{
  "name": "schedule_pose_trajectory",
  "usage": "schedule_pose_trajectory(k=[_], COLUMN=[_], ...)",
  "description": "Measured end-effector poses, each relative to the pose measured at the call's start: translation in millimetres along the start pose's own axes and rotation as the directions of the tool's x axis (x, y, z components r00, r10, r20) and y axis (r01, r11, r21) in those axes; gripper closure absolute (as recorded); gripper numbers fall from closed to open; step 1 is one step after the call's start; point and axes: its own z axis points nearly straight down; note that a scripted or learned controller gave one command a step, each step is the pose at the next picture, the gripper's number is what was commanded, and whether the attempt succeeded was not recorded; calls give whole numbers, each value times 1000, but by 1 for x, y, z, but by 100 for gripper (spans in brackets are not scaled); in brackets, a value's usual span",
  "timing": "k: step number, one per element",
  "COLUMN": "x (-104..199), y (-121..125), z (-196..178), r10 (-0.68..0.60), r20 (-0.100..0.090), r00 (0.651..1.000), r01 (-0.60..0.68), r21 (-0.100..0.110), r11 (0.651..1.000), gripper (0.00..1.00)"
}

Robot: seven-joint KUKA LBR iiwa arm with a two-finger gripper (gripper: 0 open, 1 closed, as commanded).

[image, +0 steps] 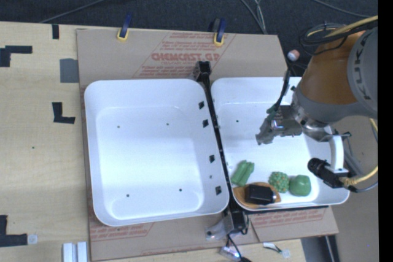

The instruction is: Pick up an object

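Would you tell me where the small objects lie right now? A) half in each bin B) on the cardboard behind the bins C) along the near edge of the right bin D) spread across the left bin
C: the green piece, the black object and the other green items all sit by the near wall of the right bin.

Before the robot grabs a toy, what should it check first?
1. Toys in reach in the right bin: ok, four lie along its near edge.
2. Gripper over a toy: not ok, it hangs above bare floor, further back.
3. Green block free to grab: ok, apart from the arm.
4. Black thing easy to lift: not ok, it lies on a brown piece.
5. Jaws open: cannot tell.
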Motion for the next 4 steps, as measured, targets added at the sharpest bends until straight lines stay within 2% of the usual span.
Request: schedule_pose_trajectory(k=[1,3,4], x=[0,76,115], y=[0,47,84], z=[-13,-7,-12], r10=[0,-2,-3], r20=[0,-1,-1], r00=[1000,1000,1000], r01=[0,2,3], r21=[2,3,2], r11=[1000,1000,1000], gripper=[100,100,100])
